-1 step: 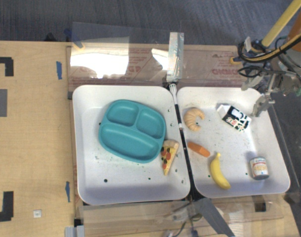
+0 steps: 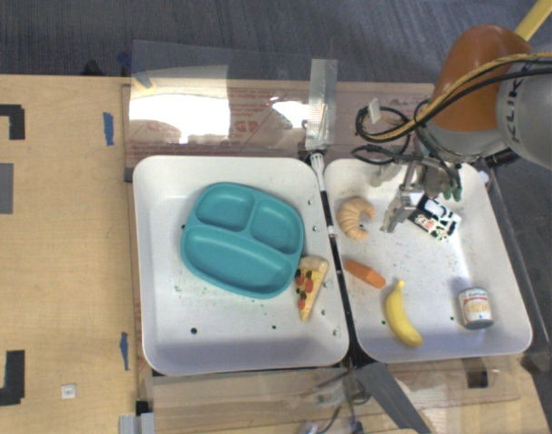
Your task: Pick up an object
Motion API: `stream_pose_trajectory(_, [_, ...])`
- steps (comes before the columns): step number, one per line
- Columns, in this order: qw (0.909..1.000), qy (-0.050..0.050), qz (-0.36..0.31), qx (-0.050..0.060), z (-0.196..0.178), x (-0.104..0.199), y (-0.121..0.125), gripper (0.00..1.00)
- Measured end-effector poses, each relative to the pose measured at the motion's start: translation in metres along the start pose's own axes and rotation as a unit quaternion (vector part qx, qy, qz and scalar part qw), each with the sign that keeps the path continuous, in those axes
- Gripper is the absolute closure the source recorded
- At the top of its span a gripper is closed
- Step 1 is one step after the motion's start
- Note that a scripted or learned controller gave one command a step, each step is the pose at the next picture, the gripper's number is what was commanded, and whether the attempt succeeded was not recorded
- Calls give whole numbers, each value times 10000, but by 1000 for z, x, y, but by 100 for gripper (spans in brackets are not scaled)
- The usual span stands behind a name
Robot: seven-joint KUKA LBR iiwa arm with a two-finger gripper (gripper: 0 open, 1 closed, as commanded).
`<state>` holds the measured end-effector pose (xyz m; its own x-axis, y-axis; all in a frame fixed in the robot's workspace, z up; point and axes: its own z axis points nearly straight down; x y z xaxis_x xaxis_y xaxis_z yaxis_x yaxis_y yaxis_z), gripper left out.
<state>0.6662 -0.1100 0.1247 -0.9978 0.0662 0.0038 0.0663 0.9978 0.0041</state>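
You had two white bins side by side on a pale wooden bench (image 2: 50, 242). The left bin (image 2: 149, 269) held one teal divided plate (image 2: 242, 240) and one pizza slice (image 2: 309, 286). The right bin (image 2: 507, 269) held one croissant (image 2: 355, 218), one carrot (image 2: 364, 274), one banana (image 2: 401, 312) and one small can (image 2: 475, 307). The croissant, tan and curled, lay near the bins' shared wall, just beside the gripper (image 2: 395, 220). You could not tell whether the gripper was open or closed.

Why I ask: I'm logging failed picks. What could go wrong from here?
The gripper sits beside the croissant, not over it, so a descent may grasp nothing. The croissant lies near the right bin wall that divides the bins; a glancing touch could shove it against that wall. The carrot nearby might get bumped.
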Motion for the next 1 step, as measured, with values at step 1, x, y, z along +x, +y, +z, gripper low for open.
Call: stream_pose_trajectory(1, [9944,-68,-1057,27,36,55,-20,0])
